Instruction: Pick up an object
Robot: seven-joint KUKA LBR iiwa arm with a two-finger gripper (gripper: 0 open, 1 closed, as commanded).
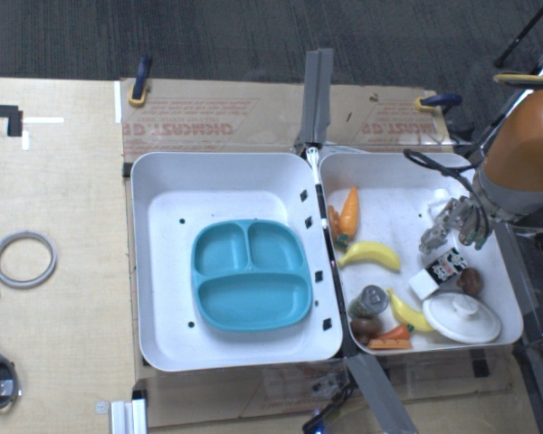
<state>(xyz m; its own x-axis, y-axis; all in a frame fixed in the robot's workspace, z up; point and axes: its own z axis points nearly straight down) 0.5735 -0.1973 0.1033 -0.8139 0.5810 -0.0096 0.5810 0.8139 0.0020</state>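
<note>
In the right bin, the yellow curved banana lies crosswise, tip toward my gripper; I cannot tell my hold.

A single fixed camera looks down on the tabletop from above at a slant, its top edge taking in dark floor beyond the far side. It stands far enough back to hold both white bins whole, the left bin near the middle and the right bin toward the right edge. The arm enters from the right side, cut off by the frame.
</note>
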